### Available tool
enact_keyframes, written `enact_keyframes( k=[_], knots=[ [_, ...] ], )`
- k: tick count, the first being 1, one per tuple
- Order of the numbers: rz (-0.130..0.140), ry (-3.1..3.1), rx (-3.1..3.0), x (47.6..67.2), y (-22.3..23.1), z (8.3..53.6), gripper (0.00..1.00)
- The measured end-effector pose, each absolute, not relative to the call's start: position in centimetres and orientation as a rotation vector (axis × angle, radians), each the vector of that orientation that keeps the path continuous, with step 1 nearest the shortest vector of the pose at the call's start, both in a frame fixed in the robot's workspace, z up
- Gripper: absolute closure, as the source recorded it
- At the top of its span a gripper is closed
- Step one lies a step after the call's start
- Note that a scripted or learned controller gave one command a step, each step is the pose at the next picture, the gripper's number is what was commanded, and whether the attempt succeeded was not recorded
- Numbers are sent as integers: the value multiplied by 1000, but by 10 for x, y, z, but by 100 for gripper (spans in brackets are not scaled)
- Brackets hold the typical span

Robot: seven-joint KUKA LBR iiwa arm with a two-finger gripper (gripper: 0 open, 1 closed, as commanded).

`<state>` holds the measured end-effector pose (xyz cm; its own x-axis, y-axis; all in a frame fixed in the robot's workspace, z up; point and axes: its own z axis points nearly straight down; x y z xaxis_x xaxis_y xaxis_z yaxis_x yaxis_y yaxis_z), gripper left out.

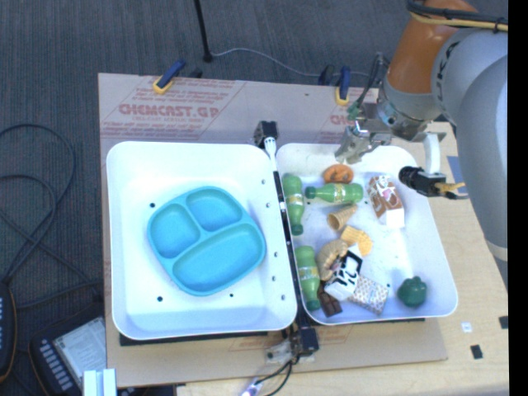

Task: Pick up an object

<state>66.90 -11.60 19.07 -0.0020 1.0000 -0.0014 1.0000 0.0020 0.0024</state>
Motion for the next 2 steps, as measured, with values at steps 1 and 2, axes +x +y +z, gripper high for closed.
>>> enact_keyframes(
  k=[1, 2],
  knots=[
    [-2, 2222, 2219, 668, -117, 190, 0],
    [2, 2224, 2219, 619, -158, 94, 0]
  ],
)
